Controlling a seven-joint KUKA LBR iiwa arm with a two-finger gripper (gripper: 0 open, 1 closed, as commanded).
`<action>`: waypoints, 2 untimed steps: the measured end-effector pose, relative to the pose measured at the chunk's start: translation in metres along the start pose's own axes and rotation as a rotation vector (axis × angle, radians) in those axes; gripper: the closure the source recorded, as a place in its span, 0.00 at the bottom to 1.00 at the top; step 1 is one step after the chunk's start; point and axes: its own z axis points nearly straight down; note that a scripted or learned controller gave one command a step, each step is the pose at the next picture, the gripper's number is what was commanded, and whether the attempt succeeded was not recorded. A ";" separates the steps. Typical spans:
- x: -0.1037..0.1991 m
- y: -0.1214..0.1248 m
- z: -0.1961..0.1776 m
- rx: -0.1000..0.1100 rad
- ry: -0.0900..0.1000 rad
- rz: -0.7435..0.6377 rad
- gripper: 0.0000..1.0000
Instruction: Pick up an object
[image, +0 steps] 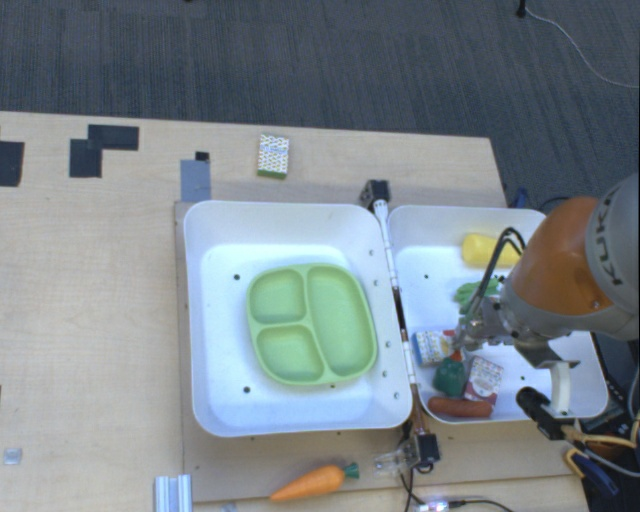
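No brand or label can be read; the small packets carry print too fine to make out. The pale wooden surface (90, 300) bears two shallow white plastic bins with rounded corners. The left bin (215, 330) holds a light green tray (310, 325), smooth and divided into three compartments. In the right bin (425, 250) lie a yellow rounded object (480, 248), a green piece (466, 293) partly hidden by the arm, a small white-and-blue packet (430, 346), a dark green object (449, 377), a white-and-red packet (485, 378) and a reddish sausage-shaped object (461, 407) by the near wall. The tool (470, 335) sits low over this cluster, near the blue packet; whether it is clenched or released cannot be told. Outside the bins, a toy carrot (312, 483) lies on the near edge and a small patterned box (273, 156) beyond the left bin.
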 end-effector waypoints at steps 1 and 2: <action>-0.065 0.030 -0.021 0.024 -0.001 0.002 1.00; -0.101 0.130 0.021 0.023 0.000 -0.003 1.00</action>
